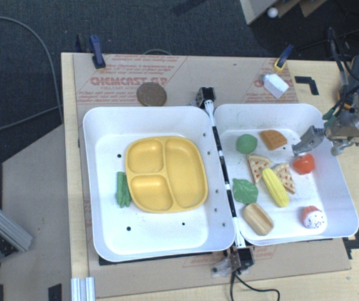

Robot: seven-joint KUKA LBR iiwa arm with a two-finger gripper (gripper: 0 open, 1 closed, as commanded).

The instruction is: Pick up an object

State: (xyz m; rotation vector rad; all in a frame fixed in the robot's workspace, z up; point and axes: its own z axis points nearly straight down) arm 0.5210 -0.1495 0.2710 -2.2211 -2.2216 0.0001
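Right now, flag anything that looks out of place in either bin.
One green toy vegetable lies in the left bin, on the bin floor beside the yellow plate, apart from the other toy foods, which sit in the right bin. Nothing looks spilled or broken.

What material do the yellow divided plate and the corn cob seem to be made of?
The yellow divided plate looks like moulded plastic with a smooth, slightly matte finish: even colour, rounded compartment ridges. The corn cob is probably toy plastic too: uniform bright yellow, soft sheen, though its surface detail is too small to confirm.
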